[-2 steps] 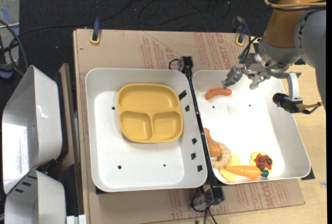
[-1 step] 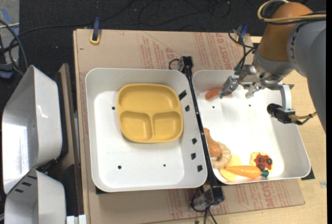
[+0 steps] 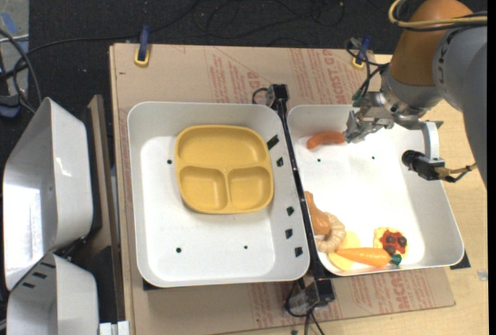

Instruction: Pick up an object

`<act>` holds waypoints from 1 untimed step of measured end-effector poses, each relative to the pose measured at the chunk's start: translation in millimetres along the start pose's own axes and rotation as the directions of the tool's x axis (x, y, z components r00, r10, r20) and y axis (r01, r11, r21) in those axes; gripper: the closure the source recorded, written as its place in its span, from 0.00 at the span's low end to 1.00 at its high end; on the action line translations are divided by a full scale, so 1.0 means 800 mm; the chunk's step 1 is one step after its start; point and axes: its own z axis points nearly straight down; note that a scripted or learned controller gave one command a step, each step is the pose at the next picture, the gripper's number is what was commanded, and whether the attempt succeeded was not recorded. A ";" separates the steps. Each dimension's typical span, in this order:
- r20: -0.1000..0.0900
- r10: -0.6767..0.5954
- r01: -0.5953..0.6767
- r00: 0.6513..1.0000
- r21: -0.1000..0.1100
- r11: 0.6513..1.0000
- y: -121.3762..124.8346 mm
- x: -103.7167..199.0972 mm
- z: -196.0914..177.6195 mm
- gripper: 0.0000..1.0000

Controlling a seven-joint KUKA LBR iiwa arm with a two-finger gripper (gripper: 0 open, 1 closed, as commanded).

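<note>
Fingers of the gripper [image 3: 358, 129] hung beside the sausage [image 3: 325, 140] in the right bin [image 3: 434, 202]; open or closed, I could not tell. It looked light, smooth, slippery; best pinched across its middle.

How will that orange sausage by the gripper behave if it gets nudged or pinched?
The sausage looks rounded and elongated, so it may roll sideways on the smooth bin floor. It seems small, likely light. Its glossy skin suggests it could slip from the gripper if pinched off-centre.
</note>
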 end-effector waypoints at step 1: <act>0.000 -0.004 0.004 1.000 -0.004 1.000 0.002 0.012 -0.062 1.00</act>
